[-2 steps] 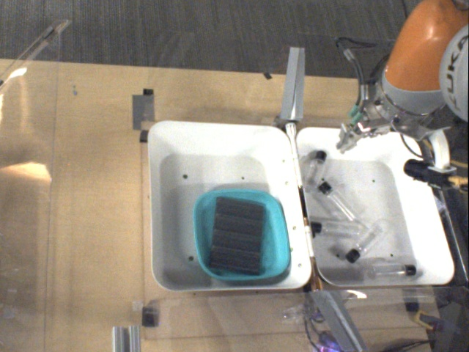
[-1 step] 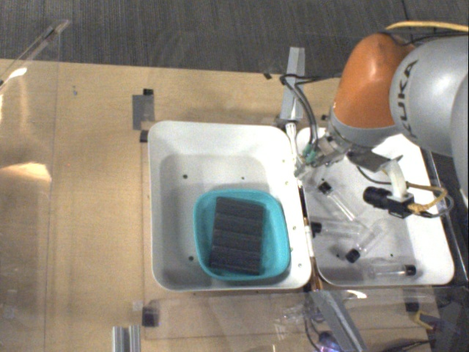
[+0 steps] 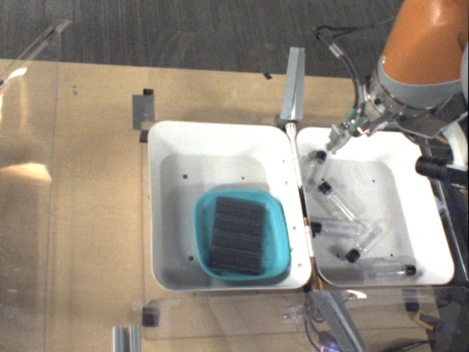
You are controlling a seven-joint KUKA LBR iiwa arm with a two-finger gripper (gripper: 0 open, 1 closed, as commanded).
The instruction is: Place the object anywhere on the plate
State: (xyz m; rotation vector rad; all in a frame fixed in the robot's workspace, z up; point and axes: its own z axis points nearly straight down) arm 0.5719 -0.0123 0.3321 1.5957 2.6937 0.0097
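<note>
Wooden counter (image 3: 73, 196) | dark block (image 3: 237, 235) already on teal plate (image 3: 277, 229) | pincer (image 3: 338, 136) upper right — state indeterminate | next: retreat — judged.

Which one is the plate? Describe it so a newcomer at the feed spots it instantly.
Start at the two white bins side by side and take the left bin, the one farther from the arm. Toward its near right corner sits the plate, a teal dish with rounded corners and a dark ribbed block lying on it. Nothing else is coloured: the right bin holds clear tubes with black caps.
</note>
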